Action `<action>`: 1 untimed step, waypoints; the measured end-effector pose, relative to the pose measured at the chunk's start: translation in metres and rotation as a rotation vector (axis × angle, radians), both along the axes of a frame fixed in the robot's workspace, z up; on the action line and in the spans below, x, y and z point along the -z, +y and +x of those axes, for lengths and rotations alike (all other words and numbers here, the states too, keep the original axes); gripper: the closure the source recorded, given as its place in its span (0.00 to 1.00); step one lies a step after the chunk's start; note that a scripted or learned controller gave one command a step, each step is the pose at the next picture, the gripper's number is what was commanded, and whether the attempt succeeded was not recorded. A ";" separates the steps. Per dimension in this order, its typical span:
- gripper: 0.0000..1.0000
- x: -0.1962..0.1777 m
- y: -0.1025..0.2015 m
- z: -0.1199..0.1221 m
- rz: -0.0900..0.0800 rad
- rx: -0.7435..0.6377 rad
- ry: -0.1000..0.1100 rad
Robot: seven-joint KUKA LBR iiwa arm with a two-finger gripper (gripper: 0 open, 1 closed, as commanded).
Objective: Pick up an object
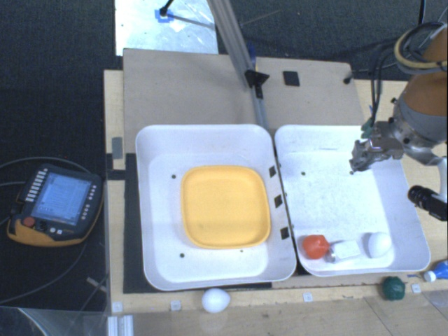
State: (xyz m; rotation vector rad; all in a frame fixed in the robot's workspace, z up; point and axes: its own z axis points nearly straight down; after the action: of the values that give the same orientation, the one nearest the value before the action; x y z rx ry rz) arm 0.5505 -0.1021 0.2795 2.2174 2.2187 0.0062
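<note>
My gripper [360,159] hangs over the upper right part of the right bin [329,152], with nothing seen between its fingers. Along that bin's near wall lie a red-orange ball-like object [314,246], a small white and grey piece [343,250] and a white egg-shaped object [378,243]. They sit well below the gripper in the view. The left bin [157,208] holds a square yellow plate [225,206].
A white egg-shaped object [215,300] lies on the bench in front of the left bin. A dark green ball [393,288] rests outside the right bin's near right corner. A teach pendant [54,203] lies at the far left. A slanted metal pole [234,37] crosses the back.
</note>
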 end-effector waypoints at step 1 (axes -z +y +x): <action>1.00 0.016 0.054 -0.017 0.002 -0.004 0.006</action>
State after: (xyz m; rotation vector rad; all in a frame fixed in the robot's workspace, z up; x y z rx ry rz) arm 0.5337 -0.0477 0.2633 2.2168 2.2271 0.0012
